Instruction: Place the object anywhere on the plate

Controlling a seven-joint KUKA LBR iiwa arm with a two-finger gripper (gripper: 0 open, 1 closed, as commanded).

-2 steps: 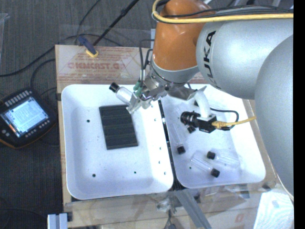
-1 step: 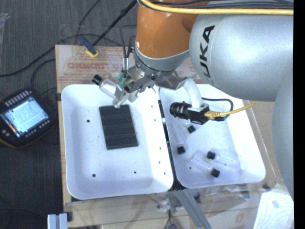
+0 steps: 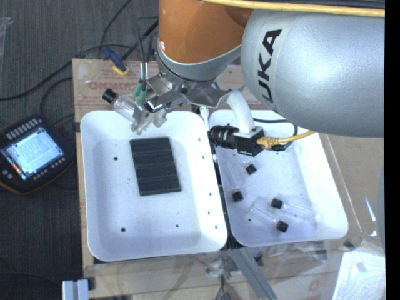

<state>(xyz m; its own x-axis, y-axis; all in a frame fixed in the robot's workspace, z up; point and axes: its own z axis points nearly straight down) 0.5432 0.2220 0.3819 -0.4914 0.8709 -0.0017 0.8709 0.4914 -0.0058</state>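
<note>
The arm's bulk hides the far rims of two white bins on the counter; the pincer (image 3: 142,114) hovers over the left bin's (image 3: 100,230) far edge, closed on a clear tube with black cap (image 3: 122,105); the dark ribbed plate (image 3: 154,165) lies below; two similar tubes (image 3: 278,212) rest in the right bin (image 3: 331,220).

counter (image 3: 84,74): brown wooden top, edges showing around the bins, far-left corner bare with faint red print
left bin (image 3: 100,217): shallow white tray lying directly on the counter, taking its left half
right bin (image 3: 325,211): white tray, just right of the left bin, rims touching along the middle seam
blue-yellow clip (image 3: 116,61): on the counter's far edge, behind the left bin
floor (image 3: 37,30): dark, left of the left bin
</note>
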